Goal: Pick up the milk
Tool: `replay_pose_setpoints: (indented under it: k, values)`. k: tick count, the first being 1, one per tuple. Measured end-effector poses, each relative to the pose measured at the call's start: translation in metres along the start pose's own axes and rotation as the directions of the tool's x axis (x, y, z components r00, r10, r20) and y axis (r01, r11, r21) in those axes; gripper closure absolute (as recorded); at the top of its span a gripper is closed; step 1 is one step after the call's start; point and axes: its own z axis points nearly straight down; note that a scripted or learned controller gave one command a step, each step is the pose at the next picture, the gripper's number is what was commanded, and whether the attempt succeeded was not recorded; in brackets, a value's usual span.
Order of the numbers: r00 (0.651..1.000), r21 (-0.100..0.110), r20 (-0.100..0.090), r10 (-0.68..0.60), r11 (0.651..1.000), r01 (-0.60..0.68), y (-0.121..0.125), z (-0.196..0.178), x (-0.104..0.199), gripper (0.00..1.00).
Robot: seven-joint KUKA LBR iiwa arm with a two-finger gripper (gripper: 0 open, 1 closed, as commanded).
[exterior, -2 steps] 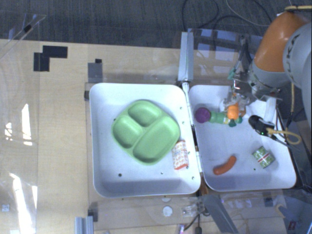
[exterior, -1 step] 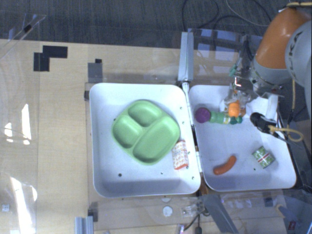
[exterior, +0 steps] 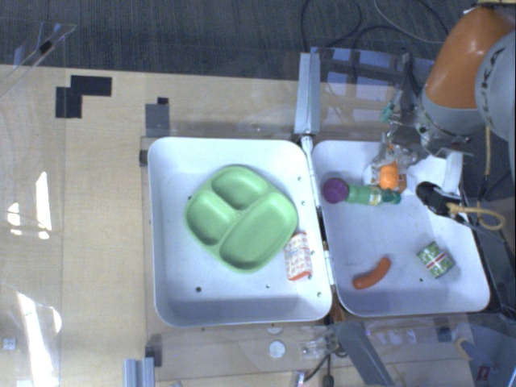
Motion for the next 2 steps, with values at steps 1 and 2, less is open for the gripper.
replay_pose_setpoints:
  k: [1,2]
  values:
    - [1.0,-0.006,0.0,-0.008,1.0,0.008,0.002,-0.011,0.002,1.0]
    - [1.0,-0.011,-0.001,-0.015,1.0,0.015,0.003,-0.022,0.003,1.0]
